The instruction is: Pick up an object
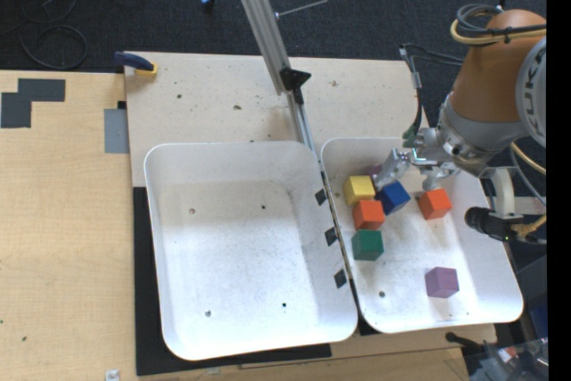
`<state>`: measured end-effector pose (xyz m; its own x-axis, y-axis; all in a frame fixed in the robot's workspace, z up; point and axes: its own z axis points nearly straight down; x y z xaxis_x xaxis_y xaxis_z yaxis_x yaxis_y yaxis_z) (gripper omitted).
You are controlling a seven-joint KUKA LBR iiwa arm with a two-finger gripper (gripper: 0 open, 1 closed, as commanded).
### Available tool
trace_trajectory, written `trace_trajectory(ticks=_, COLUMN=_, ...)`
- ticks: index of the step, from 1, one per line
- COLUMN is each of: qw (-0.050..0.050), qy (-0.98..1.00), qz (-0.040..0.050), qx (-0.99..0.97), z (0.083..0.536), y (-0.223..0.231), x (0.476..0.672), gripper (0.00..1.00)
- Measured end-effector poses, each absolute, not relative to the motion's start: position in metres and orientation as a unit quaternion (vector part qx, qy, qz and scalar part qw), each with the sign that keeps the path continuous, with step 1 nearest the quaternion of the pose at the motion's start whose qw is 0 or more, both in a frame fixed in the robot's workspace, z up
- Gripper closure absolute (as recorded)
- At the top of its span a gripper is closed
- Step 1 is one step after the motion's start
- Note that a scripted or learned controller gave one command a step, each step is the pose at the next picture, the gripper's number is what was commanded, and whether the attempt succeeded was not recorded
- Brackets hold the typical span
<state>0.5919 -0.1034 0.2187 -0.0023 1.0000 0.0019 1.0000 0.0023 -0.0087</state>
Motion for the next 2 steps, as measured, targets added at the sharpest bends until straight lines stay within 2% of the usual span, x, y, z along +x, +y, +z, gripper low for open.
trace_trajectory(ticks=1, qw=0.001, qy=-0.707, qz=0.0008, qx=-0.707, z=0.221, y=-0.105, x=0.593, gripper=0.00)
trace_trajectory(ticks=2, qw=0.003, qy=-0.707, qz=0.0027, qx=-0.707, z=0.174, y=-0.112, x=0.594, gripper=0.00)
